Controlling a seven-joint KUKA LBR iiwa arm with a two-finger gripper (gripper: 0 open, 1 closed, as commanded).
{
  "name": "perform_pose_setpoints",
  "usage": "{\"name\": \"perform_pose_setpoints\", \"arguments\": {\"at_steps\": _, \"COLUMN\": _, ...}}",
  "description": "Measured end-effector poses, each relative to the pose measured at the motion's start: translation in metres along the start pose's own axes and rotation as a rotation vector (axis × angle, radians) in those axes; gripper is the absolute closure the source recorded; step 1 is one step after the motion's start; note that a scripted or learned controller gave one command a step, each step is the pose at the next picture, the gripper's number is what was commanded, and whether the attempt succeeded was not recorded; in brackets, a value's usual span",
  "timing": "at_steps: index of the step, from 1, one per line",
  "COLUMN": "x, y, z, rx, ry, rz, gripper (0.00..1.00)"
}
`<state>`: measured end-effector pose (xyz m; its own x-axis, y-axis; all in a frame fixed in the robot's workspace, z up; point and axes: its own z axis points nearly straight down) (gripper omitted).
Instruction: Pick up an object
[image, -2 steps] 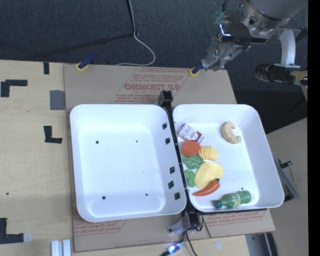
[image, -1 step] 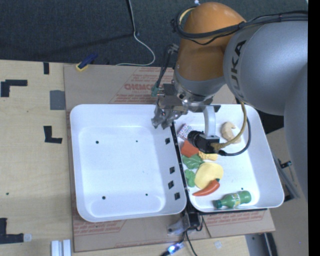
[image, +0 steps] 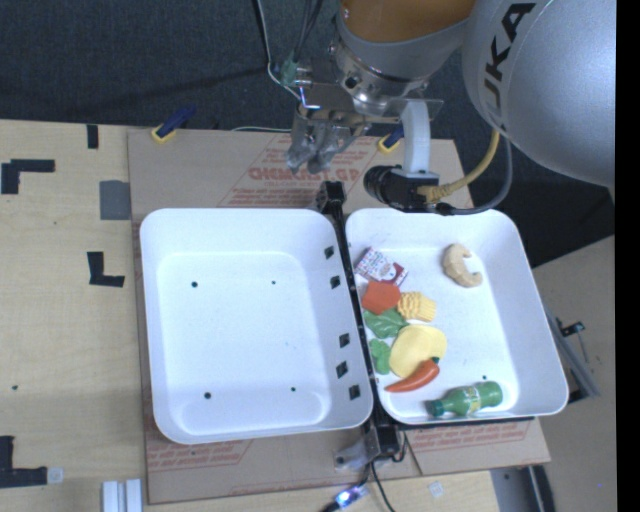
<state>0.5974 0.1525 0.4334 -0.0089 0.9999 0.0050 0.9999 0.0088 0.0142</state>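
Observation:
My gripper (image: 318, 155) hangs high above the back edge of the bins, near the divider, with its fingers close together and nothing between them. The right bin (image: 520, 300) holds the objects. A beige croissant-like piece (image: 462, 265) lies near its back. A red and white packet (image: 378, 266), an orange piece (image: 380, 297), a yellow corn piece (image: 417, 306), green pieces (image: 383, 325), a yellow fruit (image: 416, 348) and a red chili (image: 414, 377) cluster along its left wall. At the front lies a green bottle (image: 466, 399).
The left bin (image: 240, 330) sits beside the right one, joined by black clips (image: 345, 340) along the divider. Both rest on a cardboard sheet (image: 200, 170) on the wooden bench. The large grey arm (image: 560, 70) fills the top right.

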Motion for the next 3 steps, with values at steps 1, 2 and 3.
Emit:
{"name": "perform_pose_setpoints", "arguments": {"at_steps": 1, "x": 0.01, "y": 0.058, "z": -0.107, "rx": 0.001, "ry": -0.004, "rz": 0.005, "gripper": 1.0}}
{"name": "perform_pose_setpoints", "arguments": {"at_steps": 2, "x": 0.009, "y": 0.056, "z": -0.1, "rx": 0.015, "ry": -0.006, "rz": 0.007, "gripper": 0.0}}
{"name": "perform_pose_setpoints", "arguments": {"at_steps": 3, "x": 0.01, "y": 0.056, "z": -0.11, "rx": 0.015, "ry": -0.007, "rz": 0.005, "gripper": 1.0}}
